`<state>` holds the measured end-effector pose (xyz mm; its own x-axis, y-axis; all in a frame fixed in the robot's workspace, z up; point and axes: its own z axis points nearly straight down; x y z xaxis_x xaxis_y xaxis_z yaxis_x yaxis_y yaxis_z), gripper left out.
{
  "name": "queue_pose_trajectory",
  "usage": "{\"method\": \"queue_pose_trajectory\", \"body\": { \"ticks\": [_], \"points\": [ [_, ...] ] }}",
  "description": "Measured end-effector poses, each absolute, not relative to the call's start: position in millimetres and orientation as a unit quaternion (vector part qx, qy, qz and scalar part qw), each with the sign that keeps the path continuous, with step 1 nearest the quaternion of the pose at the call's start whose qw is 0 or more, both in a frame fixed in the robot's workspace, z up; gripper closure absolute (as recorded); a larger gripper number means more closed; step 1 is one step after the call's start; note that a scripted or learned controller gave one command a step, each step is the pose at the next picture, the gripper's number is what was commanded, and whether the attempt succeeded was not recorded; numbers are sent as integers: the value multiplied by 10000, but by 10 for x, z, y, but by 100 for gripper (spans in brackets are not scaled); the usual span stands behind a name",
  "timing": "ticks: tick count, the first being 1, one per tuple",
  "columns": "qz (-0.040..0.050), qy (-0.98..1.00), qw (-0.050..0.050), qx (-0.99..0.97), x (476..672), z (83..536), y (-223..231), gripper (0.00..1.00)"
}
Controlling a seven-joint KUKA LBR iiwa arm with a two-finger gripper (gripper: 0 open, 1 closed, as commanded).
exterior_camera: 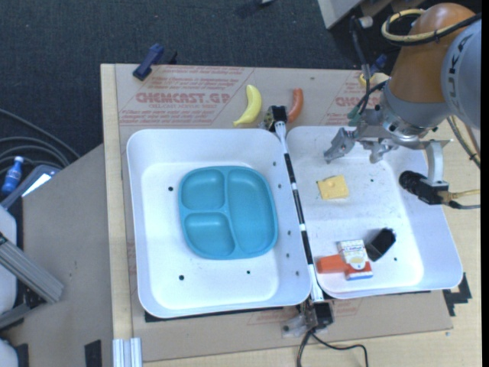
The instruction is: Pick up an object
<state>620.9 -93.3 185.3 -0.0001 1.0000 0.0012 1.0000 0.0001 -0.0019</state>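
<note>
White plastic makes up the two shallow bins you are looking down on: the left bin (153,281) carries a teal three-compartment plate (228,211) near its middle, and the right bin (428,258) carries the loose items. Your grey arm with the orange band (424,60) enters from about two o'clock, and its two-finger gripper (357,145) hangs over the far end of the right bin with its metal fingers (337,146) spread apart and nothing between them. Next in size, toward the near edge of that bin, lie an orange-and-white small box (348,260) and, just beside it at two o'clock, a black lumpy object (380,242). Smaller again is the flat pale-yellow square piece (333,188), the closest candidate for a pick. What your next move turns on, I judge, is this: the yellow piece lies at roughly seven o'clock from the open fingertips, near but apart from them, with no marked long axis, so a short shift and a straight descent should suit. Beyond the bins, a yellow toy banana (249,105) rests on the board.
</note>
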Motion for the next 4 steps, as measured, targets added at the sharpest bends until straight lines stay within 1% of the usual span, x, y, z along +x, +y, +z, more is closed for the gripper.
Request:
{"method": "queue_pose_trajectory", "body": {
  "ticks": [1, 2, 3, 4],
  "points": [
    [3, -7073, 7, -7069, 6602, 840, -916, 0],
    [-3, -7069, -10, -7073, 6667, 850, -1303, 0],
    [3, -7075, 12, -7067, 6665, 850, -917, 0],
    [7, -7068, 10, -7074, 6036, 845, -1163, 0]
  ]
}}
